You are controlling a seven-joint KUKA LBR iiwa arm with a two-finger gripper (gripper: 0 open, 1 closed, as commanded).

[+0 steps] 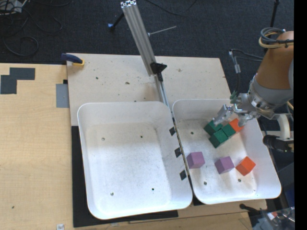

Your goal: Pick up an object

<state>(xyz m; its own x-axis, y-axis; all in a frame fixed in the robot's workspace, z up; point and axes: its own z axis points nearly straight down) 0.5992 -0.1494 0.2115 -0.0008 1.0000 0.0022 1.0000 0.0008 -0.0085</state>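
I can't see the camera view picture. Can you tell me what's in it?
A grey robot arm's two-finger gripper hangs over green blocks in the right white bin. Two purple cubes and two orange cubes lie there too, beside the left white bin.

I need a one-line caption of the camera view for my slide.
The end effector hangs over the green blocks in the right bin, near two purple cubes and two orange ones.

Your 1 arm reaching in from the right of the camera view, grey body with its orange band above the wrist, wrist angled down and to the left, your 2-finger gripper low at its tip.
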